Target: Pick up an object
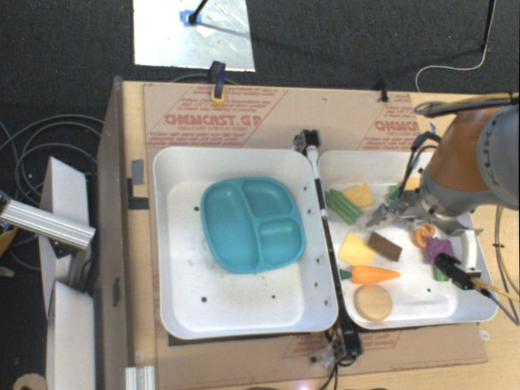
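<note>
The right bin (422, 309) holds several toy foods. Among them are a green vegetable (343, 206), a yellow piece (358, 195), a yellow wedge (354, 250), a brown block (384, 246), a carrot (376, 275) and a tan round bun (373, 303). An orange ring (423, 236) and purple grapes (439, 249) lie further right. My gripper (397, 210) is low over the bin's middle, just above and right of the brown block and beside a green item (395, 192). The arm's body hides what is under the gripper.
The left bin (183, 299) holds a blue divided plate (252, 224). A raised divider (322, 218) runs between the two bins. The orange-banded arm (455, 157) covers the right bin's far right corner. A black part (455, 271) juts over that bin's right side.
</note>
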Controlling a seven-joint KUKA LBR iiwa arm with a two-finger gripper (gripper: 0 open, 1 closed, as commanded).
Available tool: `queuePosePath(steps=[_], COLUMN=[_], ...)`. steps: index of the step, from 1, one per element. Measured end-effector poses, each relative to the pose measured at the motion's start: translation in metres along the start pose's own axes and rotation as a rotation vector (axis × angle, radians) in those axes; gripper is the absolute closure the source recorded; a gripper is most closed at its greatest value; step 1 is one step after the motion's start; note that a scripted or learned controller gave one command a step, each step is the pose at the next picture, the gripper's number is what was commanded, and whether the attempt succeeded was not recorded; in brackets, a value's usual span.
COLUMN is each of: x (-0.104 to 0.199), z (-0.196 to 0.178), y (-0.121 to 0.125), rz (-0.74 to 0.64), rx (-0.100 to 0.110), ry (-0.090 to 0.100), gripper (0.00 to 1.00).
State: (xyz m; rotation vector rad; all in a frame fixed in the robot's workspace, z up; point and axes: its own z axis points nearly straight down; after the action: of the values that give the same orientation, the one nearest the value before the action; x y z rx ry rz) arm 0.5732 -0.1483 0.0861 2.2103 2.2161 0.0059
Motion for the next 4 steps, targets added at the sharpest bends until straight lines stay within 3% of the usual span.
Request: queuePosePath(steps=[1,2,3,4], x=[0.009,-0.047,-0.044,0.005], z=[0.002,0.001,-0.01,0.002], y=[-0.06,-0.04,-0.039,0.027], rz=[0.003,0.004,0.001,-0.008], rx=[0.015,0.007,0.006,0.004], ry=[0.007,0.003,0.005,0.005], gripper=[0.0,0.0,1.0,1.0])
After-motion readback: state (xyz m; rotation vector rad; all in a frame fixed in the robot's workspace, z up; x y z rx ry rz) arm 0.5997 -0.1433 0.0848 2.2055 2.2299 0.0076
